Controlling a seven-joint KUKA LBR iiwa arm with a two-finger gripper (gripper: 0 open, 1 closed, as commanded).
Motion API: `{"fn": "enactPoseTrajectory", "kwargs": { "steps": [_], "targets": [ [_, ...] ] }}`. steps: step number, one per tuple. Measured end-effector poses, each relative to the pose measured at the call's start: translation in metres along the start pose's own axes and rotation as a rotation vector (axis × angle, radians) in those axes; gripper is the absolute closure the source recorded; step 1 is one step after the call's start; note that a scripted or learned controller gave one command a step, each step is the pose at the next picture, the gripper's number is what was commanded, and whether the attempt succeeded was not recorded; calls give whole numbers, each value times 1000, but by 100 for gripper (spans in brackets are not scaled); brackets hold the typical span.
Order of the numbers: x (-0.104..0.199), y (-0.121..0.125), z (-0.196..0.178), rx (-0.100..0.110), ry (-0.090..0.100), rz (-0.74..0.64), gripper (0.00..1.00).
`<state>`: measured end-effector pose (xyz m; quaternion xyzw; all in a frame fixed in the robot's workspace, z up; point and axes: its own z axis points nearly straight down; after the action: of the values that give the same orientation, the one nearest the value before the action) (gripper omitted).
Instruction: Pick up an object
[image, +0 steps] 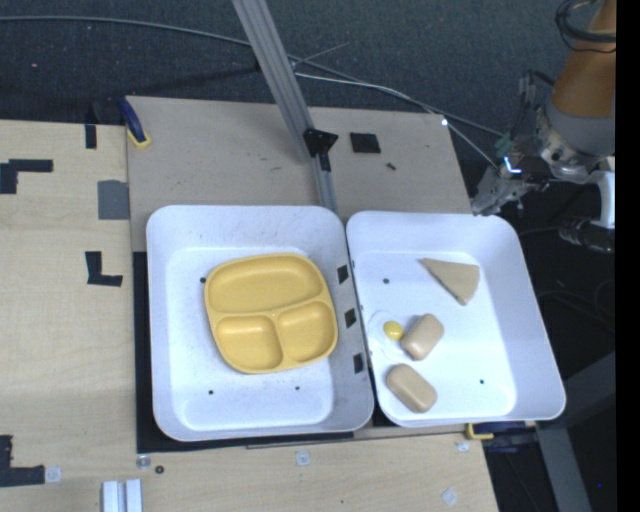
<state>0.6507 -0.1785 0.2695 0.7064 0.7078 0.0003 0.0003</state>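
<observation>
Camera view: gripper (497, 192) hangs just off the right bin (520, 300), finger state indiscernible, probably pre-approach; next it must descend over the tan wedge (452, 277).

grey arm (575, 125) with an orange band, dark cables trailing.

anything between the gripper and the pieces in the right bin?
Nothing visible. The gripper hangs outside the right bin, just past its far right corner. The tan wedge lies nearest, with bare bin floor between; the two tan oval pieces and the small yellow piece lie farther in, uncovered.
</observation>
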Motion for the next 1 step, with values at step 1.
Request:
{"fn": "enactPoseTrajectory", "kwargs": {
  "steps": [1],
  "targets": [
    [49,-7,-3,2,0,-2,100]
  ]
}}
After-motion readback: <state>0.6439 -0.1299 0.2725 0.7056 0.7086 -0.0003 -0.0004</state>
